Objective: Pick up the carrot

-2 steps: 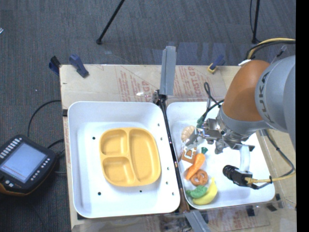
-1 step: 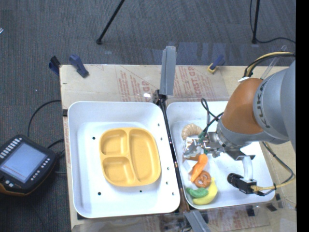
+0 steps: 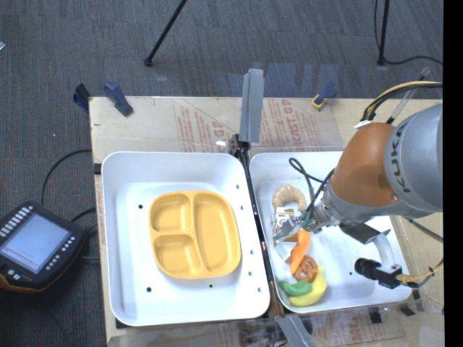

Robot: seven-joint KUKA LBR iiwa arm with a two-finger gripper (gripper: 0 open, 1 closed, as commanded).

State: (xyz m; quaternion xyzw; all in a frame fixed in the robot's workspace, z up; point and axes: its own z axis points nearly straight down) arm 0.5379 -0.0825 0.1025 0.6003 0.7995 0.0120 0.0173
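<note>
The orange carrot (image 3: 299, 251) lies in the right bin (image 3: 376, 166), left of its middle, pointing toward the front. My gripper (image 3: 289, 224) hangs low in that bin, just behind and left of the carrot's far end, very close to it. The view does not settle whether the two touch. The arm's orange and grey wrist (image 3: 369, 176) reaches in from the right and covers part of the bin's floor.
A croissant (image 3: 289, 194) lies just behind the gripper. A pretzel (image 3: 307, 270), a green piece (image 3: 292, 288) and a banana (image 3: 312, 293) crowd the carrot's near end. The left bin (image 3: 123, 194) holds a yellow divided plate (image 3: 194, 234).
</note>
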